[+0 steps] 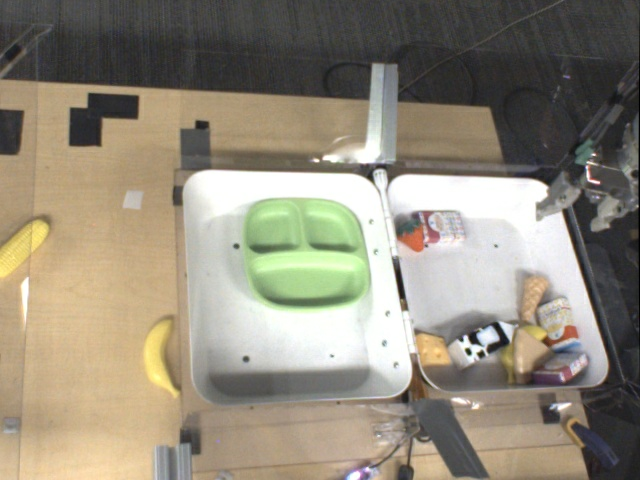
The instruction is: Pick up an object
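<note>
Gripper: the gripper (590, 193) sits at the far right corner of the right bin (480, 278), over its rim; whether it is spread or pressed together cannot be told, and nothing is seen held.
Nearest candidate: a small printed packet with a red end (432, 230) lies alone in the far left part of the right bin, well apart from the other items, its long axis running left-right.
Direction: from the gripper the packet lies to the left and slightly nearer; bare bin floor lies between them.
Cluster: in the near right corner crowd a black-and-white cow toy (482, 344), a cracker-like square (432, 349), an ice cream cone (532, 295) and small packages (556, 353), touching or just beside one another.
Obstacles: the crowding there would likely hinder a clean grasp.
Left bin: the left bin (215, 298) holds a green divided plate (304, 251).
Bench: a banana (160, 355) and a corn cob (22, 248) lie well to the left, outside both bins.
</note>
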Controlling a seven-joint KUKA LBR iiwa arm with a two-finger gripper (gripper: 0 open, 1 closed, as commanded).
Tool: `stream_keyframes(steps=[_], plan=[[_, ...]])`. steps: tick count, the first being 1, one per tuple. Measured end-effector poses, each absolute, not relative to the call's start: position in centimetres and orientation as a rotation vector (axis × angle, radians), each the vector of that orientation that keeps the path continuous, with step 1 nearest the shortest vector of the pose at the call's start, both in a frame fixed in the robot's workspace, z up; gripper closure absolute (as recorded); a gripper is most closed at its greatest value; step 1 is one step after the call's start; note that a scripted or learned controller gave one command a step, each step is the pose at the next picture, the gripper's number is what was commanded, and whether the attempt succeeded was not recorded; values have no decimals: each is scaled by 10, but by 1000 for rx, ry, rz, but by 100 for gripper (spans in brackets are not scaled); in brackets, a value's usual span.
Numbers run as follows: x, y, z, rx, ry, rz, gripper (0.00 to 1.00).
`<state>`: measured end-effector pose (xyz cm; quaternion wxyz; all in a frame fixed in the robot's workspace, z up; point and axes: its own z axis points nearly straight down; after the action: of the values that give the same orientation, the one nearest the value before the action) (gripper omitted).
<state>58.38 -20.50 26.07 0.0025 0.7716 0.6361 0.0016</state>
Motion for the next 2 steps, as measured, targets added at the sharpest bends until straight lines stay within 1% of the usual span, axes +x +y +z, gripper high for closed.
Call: stream_keyframes(steps=[1,2], plan=[[584,-189,358,2307,2123,6,0],[551,-143,217,2316,2119,4,0]])
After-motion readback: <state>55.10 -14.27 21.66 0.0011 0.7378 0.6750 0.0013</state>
